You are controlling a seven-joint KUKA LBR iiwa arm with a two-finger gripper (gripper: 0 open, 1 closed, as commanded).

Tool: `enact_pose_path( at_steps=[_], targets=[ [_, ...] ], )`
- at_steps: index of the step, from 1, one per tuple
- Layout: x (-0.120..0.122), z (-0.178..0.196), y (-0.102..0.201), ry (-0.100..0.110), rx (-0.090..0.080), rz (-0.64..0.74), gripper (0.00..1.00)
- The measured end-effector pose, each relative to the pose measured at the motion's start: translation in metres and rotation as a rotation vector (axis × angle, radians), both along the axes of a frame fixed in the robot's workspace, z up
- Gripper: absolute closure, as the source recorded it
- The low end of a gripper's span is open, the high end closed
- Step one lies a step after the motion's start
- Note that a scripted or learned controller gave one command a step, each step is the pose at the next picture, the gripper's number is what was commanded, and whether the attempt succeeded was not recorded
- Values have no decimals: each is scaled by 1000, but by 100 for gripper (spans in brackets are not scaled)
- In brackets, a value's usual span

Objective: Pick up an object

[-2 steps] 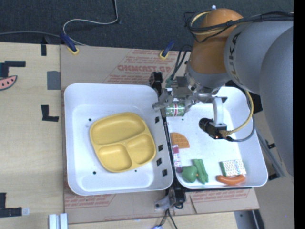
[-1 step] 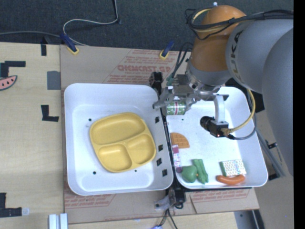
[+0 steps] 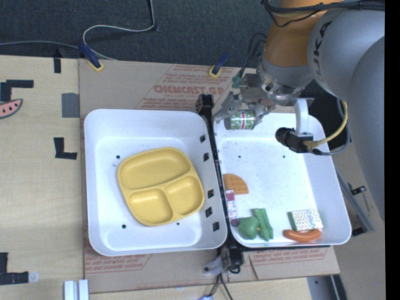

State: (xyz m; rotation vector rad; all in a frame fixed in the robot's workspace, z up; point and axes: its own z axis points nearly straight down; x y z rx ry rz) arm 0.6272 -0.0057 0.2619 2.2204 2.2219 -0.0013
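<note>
The arm (image 3: 337,36) is cut off by the top and right edges of the frame. It hides the upper right corner of the right bin (image 3: 281,167). Label on the small can (image 3: 241,121) is too blurred to read.

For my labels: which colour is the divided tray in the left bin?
Yellow; the camera view shows the tray plainly in the left bin.

Grey arm (image 3: 356,61), orange band (image 3: 300,2)
</note>
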Motion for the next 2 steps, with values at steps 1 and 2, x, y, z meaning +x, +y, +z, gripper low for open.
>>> enact_pose_path(
  at_steps=[1,2],
  targets=[
    [37,-4,11,1,-1,1,100],
    [41,8,-25,0,-1,-1,100]
  ],
)
